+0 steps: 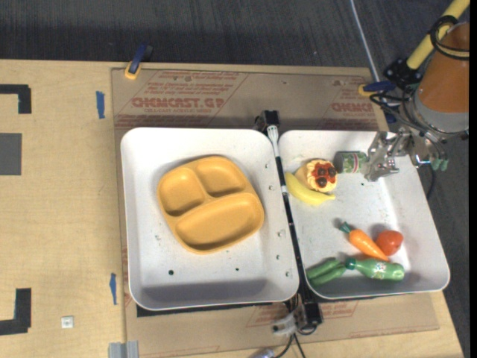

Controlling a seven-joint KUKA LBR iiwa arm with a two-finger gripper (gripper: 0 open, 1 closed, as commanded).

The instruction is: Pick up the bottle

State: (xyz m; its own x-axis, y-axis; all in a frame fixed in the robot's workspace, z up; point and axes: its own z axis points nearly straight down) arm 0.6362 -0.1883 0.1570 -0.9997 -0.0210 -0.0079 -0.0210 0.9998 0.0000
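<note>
Green-labelled and small, the bottle (348, 161) lies on its side near the back wall of the right bin (417, 222), just beside a yellow banana (307, 192) that carries a round yellow toy with red spots (320, 173); the claw (381, 161) sits at the bottle's right end, its metal fingers reaching down close to the bin floor; whether those fingers are spread or closed I cannot tell, and nothing shows between them, so I would not count the bottle as held.

Several things could spoil the try from here; the claw looks set off to one end of the bottle and not over its middle, so closing there may pinch only the cap or miss, and a round body lying flat would likely roll or squirt away toward the banana; a nudge leftward could also shove the bottle against the spotted toy and jam it there; the bin's back wall is near, which leaves little room to come at the bottle from behind; a lift with a grip on one end might let it tilt and slip out.

Well apart, at the bin's front, lie a carrot (361, 240), a tomato (388, 240) and a green cucumber-like toy (356, 268); the left bin (141, 200) holds an orange divided tray (211, 202); none of these seems at risk.
</note>
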